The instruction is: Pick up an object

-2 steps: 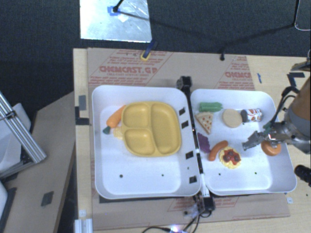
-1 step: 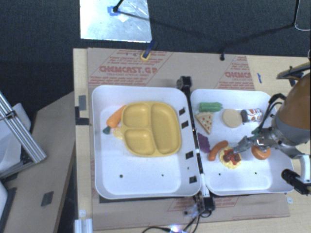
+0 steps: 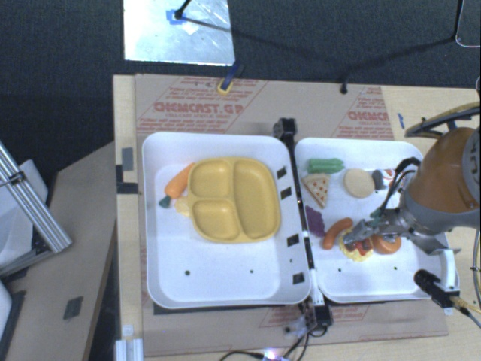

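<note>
My gripper (image 3: 366, 234) hangs low over the right bin (image 3: 376, 292), near its middle front. It is right above a small cluster: a yellow toy piece (image 3: 356, 252) and an orange-red round piece (image 3: 388, 244). An orange-red sausage (image 3: 336, 232) lies just left of the gripper, with purple grapes (image 3: 314, 222) beyond it. Farther back in that bin lie a pizza slice (image 3: 316, 189), a green vegetable (image 3: 325, 165) and a beige bun (image 3: 359, 183). The wrist hides the contact with the cluster.
The left bin (image 3: 225, 295) holds a yellow divided plate (image 3: 229, 199) and a toy carrot (image 3: 178, 180) by the plate's left edge. A black divider with clips (image 3: 297, 216) runs between the bins. The grey arm (image 3: 443, 190) covers the right bin's right side.
</note>
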You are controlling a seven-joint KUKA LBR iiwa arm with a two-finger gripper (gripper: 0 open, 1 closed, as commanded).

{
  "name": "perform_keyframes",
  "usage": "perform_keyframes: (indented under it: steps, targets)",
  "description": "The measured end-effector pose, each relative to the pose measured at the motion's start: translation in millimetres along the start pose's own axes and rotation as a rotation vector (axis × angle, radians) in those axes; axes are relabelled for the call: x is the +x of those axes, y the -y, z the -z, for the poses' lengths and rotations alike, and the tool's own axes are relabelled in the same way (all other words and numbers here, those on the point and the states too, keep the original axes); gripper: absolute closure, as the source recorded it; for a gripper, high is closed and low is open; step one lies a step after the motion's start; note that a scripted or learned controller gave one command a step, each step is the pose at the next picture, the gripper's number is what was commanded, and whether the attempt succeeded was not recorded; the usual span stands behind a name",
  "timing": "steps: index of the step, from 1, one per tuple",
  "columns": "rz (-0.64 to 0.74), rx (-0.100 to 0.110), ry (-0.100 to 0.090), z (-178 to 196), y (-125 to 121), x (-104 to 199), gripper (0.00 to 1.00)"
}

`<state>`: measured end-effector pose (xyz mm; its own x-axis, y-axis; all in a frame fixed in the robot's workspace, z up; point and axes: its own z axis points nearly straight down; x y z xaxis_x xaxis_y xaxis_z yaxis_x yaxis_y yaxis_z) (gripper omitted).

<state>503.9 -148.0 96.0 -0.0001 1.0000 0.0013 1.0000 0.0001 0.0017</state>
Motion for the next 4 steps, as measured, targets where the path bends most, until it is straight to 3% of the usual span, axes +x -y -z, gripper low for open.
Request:
perform_keyframes:
  steps: [1, 2, 3, 4]
  targets:
    - [0.001, -0.003, -0.002, -6, -3, 0, 0.00]
    - [0.002, -0.017, 0.002, 8, -7, -1, 1.00]
    - [0.004, -0.004, 0.003, 70, -4, 4, 1.00]
    - [0.005, -0.006, 0.003, 123, -6, 4, 1.00]
